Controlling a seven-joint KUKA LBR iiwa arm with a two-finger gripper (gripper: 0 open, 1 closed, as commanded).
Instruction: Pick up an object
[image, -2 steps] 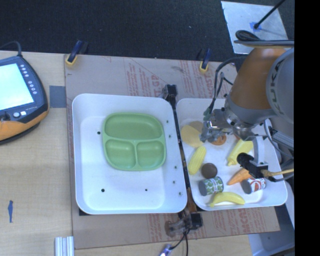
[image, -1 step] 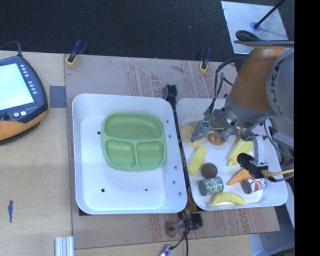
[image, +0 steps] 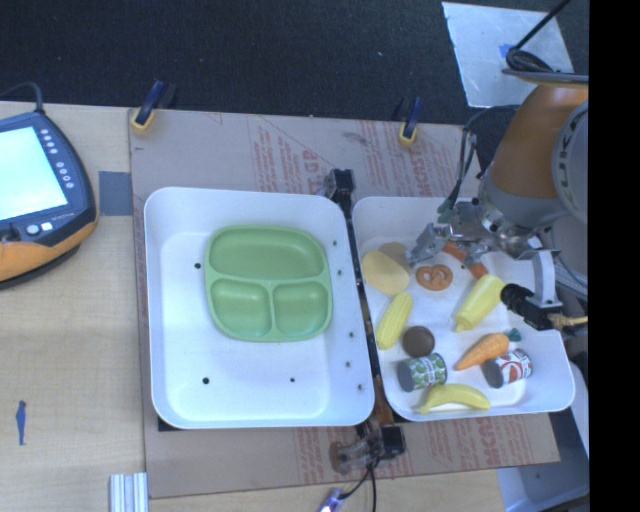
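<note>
Gripper (image: 437, 243) is hanging low over the right bin (image: 560, 395), just beside the pretzel (image: 434, 277), likely lining up a grab; can't tell its opening; green tray (image: 269, 282) is sitting in the left bin (image: 175, 380).

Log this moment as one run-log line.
arm: over right bin | gripper: above pretzel, nothing seen held | left bin: green tray | status: no pick yet

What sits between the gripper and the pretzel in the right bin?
Nothing visible. The gripper hangs over the right bin just above the pretzel. The pale round piece lies to the pretzel's left and the yellow corn to its right, both beside it.
</note>
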